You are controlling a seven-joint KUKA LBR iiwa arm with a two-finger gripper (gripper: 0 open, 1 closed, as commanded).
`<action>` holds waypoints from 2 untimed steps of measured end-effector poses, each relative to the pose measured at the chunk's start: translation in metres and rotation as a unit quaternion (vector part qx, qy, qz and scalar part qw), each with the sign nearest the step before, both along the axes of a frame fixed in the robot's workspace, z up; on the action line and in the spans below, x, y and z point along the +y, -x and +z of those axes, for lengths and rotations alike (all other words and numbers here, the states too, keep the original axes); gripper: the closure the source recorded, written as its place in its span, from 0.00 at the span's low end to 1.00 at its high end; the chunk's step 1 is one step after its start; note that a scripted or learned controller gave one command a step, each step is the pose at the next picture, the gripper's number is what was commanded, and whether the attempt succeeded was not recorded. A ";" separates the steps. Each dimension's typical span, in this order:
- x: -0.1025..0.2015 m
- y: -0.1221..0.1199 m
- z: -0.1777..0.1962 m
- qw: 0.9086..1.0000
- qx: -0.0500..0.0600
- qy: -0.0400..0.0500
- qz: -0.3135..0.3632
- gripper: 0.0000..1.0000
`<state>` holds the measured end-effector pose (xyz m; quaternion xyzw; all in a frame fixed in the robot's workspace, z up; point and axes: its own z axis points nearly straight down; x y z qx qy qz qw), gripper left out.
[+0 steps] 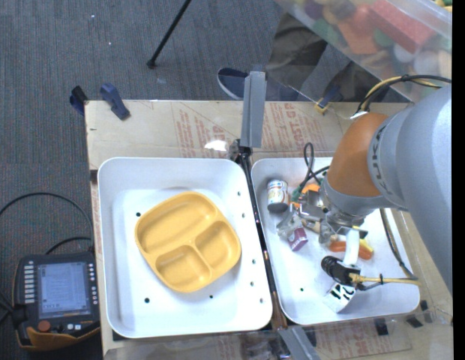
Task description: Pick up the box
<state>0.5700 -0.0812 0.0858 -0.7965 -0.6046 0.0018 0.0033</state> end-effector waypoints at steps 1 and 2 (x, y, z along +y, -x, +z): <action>0.000 0.001 0.008 1.000 0.003 -0.001 -0.002 1.00; 0.048 0.012 0.130 0.999 0.000 0.001 0.048 1.00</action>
